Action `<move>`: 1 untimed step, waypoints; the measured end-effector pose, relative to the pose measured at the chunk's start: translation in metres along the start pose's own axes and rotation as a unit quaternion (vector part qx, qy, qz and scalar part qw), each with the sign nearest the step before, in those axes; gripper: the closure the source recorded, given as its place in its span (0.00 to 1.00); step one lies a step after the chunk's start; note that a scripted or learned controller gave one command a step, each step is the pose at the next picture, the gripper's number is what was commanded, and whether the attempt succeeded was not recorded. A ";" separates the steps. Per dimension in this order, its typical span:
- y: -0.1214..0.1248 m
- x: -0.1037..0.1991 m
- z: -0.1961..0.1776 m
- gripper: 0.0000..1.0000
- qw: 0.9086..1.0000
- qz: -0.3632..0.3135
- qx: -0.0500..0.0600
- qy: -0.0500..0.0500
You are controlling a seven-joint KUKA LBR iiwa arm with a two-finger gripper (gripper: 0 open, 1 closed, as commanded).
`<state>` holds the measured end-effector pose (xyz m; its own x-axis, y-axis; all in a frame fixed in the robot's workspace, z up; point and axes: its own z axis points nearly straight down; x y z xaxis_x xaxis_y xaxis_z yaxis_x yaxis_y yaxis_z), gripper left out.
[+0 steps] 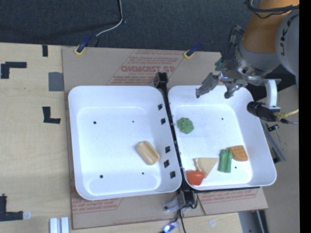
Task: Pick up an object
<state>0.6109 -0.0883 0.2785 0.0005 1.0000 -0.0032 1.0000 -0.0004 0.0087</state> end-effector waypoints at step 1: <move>-0.007 0.082 -0.092 0.00 1.000 -0.005 0.000 0.003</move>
<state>0.6034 -0.0059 0.3699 -0.0101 0.9999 0.0018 0.9999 0.0101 0.0087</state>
